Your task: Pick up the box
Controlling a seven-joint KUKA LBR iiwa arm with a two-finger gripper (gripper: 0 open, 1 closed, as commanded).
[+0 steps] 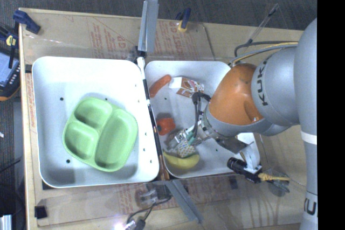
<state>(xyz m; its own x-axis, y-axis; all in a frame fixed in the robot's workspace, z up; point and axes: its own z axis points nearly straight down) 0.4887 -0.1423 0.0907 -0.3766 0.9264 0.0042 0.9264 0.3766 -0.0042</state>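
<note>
Arm (253, 99) low over right bin (215, 68) | gripper (186, 140) down among banana (181, 161), tomato (165, 125) | cannot tell its state | box (190, 86) near far wall, well apart, ungrasped | pickup seems unstarted | green tray (101, 133) left bin

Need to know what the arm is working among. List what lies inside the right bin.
In the right bin: a hot dog, a small printed box, a red piece and a banana, with the gripper just above the banana. The arm covers the bin's right half, hiding anything beneath.
</note>
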